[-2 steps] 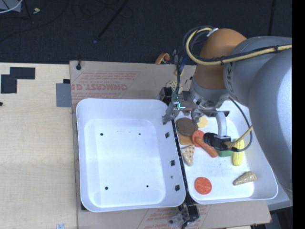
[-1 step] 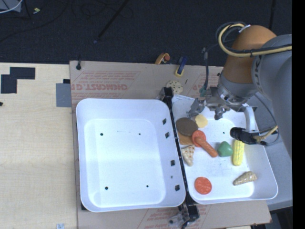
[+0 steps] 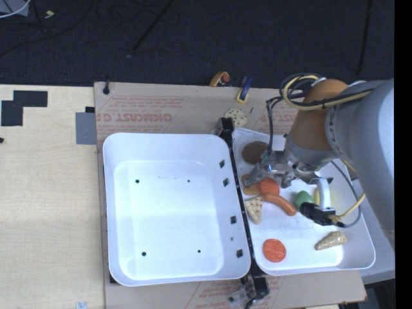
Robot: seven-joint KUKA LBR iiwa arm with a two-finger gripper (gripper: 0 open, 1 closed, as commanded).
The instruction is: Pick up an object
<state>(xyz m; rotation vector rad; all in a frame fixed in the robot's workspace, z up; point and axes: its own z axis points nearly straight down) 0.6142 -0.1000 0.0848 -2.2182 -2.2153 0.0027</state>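
My gripper (image 3: 266, 174) reaches down into the right bin (image 3: 357, 253), near its left wall. Right under it lie a red-orange round piece (image 3: 270, 187) and an orange carrot-shaped piece (image 3: 281, 203). A brown disc (image 3: 253, 151) sits just behind the gripper. A tan wedge (image 3: 255, 209) lies in front of it, near the divider. Farther off in the same bin are a red disc (image 3: 275, 250), a green piece (image 3: 302, 199) and a tan cone (image 3: 331, 240). The arm's wrist hides whatever sits between the gripper's tips.
The left bin (image 3: 122, 172) stands beside the right one, with a black divider (image 3: 235, 192) between them. A spotted cookie (image 3: 235, 116) lies on the cardboard behind the bins. Yellow and black cables (image 3: 322, 211) trail over the right bin's far side.
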